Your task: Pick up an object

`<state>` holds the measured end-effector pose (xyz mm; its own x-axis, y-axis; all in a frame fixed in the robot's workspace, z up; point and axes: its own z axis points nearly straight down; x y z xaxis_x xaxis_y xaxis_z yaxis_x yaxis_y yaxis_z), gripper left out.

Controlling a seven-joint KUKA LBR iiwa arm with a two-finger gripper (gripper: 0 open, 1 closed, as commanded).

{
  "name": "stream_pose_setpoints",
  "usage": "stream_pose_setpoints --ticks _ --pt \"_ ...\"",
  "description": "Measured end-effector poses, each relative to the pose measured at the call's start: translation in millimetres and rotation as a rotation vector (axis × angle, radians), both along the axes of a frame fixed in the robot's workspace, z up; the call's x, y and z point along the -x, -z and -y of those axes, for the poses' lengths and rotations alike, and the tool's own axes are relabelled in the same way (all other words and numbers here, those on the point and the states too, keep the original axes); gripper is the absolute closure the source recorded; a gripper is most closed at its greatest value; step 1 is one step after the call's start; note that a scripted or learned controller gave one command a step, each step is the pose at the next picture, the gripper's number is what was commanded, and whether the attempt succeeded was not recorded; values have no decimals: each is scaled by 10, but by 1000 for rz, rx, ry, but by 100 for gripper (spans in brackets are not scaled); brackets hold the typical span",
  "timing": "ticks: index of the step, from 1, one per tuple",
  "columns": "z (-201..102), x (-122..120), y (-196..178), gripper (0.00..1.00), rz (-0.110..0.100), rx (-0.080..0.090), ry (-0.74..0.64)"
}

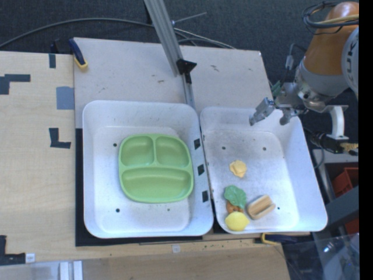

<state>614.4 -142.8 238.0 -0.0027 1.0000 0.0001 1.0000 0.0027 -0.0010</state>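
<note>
Yellow lump point(238, 168) lies alone, well apart from the claw point(271, 114), whose fingers appear apart and empty; descend centred over it.

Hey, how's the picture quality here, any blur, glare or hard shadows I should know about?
Camera view: even, soft light, faint shadows, no strong glare on the white bins; the small food pieces look soft, the gripper is slightly blurred, and the green tray reads clearly.
</note>
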Motion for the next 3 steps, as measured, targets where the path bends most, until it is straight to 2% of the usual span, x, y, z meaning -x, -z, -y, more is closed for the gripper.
stream_pose_setpoints --ticks 1,3 --pt "0 0 0 0 0 0 0" --pt "13 45 905 0 -5 1 1"
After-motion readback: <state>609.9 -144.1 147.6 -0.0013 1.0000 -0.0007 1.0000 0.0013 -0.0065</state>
